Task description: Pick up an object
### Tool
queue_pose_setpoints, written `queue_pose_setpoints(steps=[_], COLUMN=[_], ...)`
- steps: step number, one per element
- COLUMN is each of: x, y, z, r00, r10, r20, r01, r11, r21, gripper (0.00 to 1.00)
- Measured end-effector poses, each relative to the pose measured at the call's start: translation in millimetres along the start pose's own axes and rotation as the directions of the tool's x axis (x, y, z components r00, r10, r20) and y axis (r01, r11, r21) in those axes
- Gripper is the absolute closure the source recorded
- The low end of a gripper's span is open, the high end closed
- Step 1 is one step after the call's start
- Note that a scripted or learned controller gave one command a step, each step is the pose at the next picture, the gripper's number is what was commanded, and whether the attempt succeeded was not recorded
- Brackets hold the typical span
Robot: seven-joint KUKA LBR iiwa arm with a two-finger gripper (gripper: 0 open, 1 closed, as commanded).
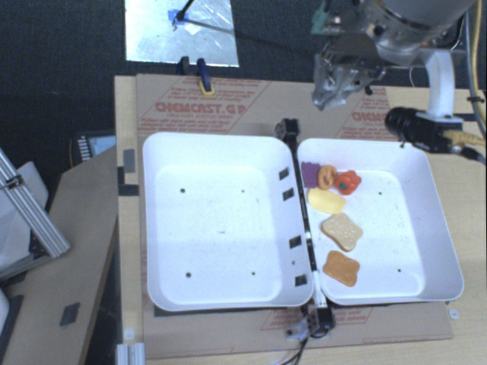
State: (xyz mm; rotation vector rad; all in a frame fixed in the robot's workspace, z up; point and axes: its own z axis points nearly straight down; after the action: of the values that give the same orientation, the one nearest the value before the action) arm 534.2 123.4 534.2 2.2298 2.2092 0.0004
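Camera view looks down on a tabletop [125, 204] carrying two shallow white bins side by side. Toward the upper right of the frame the hand [335, 90] hangs above the brown cardboard sheet [228, 106] behind the bins, high over the back edge of the right bin [426, 226]. Nothing sits between its fingers, but whether they are spread or closed I cannot tell from this angle.

All the candidate objects lie in the right bin, bunched along its left wall. From the back of the bin toward the front they run: a purple piece [310, 173], an orange ring-shaped item [328, 177] touching a red-orange toy [348, 182], a pale yellow piece [326, 201], a tan bread slice [342, 231], and a darker orange-brown toast slice [341, 268]. The left bin [217, 219] holds no objects.

As for progress, the pick looks not yet begun. No object is lifted and the hand is well apart from all of them. What remains is the whole job: choosing a target, descending into the right bin, closing on it and raising it clear.
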Motion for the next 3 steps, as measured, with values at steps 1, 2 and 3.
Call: queue_pose_setpoints(steps=[1, 2, 3], x=[97.8, 111.8, 66.4], y=[8.2, 20.9, -22.2], z=[128.9, -8.8, -0.5], r00=[1.0, 1.0, 1.0], r10=[-0.018, -0.015, -0.01], r20=[-0.003, -0.008, -0.002], r01=[0.018, 0.015, 0.01], r11=[1.0, 1.0, 1.0], r21=[0.004, -0.012, 0.003], gripper=[1.0, 1.0, 1.0])
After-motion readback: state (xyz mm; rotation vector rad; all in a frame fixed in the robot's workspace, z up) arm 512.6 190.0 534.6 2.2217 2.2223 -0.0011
